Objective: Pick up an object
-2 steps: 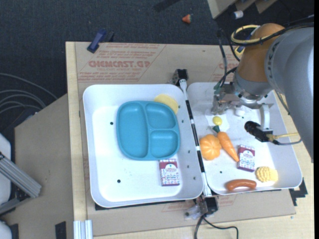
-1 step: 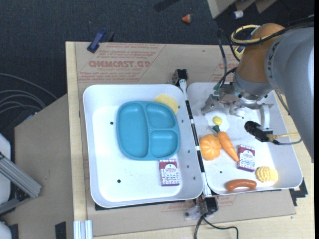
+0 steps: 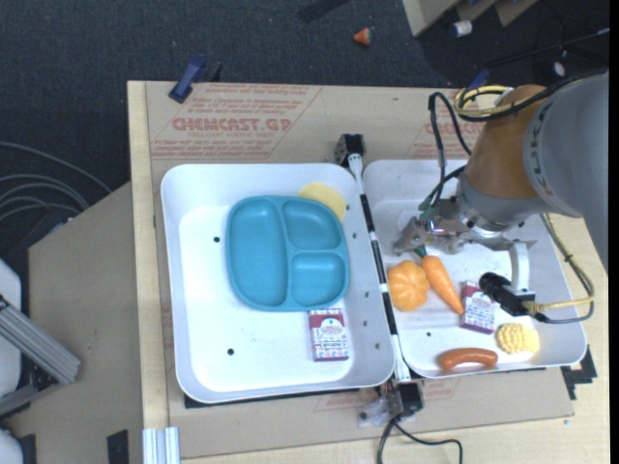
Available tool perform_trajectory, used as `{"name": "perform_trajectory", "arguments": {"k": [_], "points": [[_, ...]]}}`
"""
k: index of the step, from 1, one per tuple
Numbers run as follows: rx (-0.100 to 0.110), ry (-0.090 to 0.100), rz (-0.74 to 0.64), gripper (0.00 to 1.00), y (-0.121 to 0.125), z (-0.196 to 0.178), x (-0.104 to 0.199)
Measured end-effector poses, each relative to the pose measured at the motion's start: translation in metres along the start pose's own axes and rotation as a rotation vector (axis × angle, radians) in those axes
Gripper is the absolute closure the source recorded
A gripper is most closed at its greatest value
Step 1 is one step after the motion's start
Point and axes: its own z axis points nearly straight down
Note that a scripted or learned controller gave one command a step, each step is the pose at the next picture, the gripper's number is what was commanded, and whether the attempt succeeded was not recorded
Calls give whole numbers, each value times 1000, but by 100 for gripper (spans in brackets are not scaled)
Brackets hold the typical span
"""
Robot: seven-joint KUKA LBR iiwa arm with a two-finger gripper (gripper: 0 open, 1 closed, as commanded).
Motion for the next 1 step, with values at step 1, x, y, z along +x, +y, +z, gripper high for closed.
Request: {"name": "perform_trajectory", "arguments": {"k": [1], "points": [[-1, 1, 1, 100, 0, -10, 0]]}}
